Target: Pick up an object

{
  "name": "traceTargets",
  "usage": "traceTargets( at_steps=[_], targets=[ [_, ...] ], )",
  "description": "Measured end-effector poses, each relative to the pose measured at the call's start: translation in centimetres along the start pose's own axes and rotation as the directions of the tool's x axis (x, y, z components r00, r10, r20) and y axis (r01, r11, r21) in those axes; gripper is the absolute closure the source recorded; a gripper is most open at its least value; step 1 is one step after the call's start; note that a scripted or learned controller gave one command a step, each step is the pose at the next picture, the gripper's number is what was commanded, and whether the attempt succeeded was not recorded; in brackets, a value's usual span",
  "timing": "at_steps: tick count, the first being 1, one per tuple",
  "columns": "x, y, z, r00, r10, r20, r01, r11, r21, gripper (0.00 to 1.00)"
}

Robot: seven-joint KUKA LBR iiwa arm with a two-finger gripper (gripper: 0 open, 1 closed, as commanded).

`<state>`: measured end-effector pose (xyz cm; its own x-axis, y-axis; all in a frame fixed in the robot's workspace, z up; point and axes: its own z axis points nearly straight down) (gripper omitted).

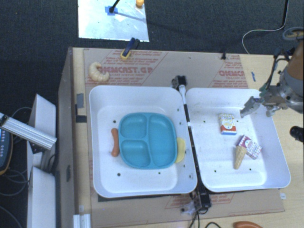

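In the right bin (270,175) lie a small red, white and blue carton (228,124), a purple and white packet (250,146) and a tan ice-cream cone (239,156) leaning against the packet. My gripper (260,109) hangs over the bin's far right corner, up and to the right of the carton. It is open, and nothing sits between its fingers. The left bin (102,108) holds a blue divided plate (146,140), an orange sausage (115,142) to its left, and a yellow piece (181,149) tucked at the plate's right edge.
A black divider (186,113) runs between the bins. On the cardboard behind the left bin lie a pale curled pastry shape (99,71) and a yellow and blue tool (128,49). A shiny sheet (111,13) lies on the floor beyond.
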<state>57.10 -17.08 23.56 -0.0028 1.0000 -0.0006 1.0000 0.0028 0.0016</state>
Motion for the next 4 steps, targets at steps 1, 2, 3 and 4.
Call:
traceTargets(
  at_steps=[1, 2, 3, 4],
  targets=[
    [-2.7, -2.6, 10.3, 1.000, 0.002, 0.000, -0.002, 1.000, 0.003, 0.00],
    [1.0, -5.0, 14.6, 1.000, 0.002, 0.010, -0.002, 1.000, -0.016, 0.00],
    [0.8, -4.8, 13.4, 1.000, 0.003, 0.015, -0.003, 1.000, -0.023, 1.00],
    [2.7, -7.4, 9.5, 1.000, 0.001, -0.001, -0.001, 1.000, -0.001, 1.00]
  ],
)
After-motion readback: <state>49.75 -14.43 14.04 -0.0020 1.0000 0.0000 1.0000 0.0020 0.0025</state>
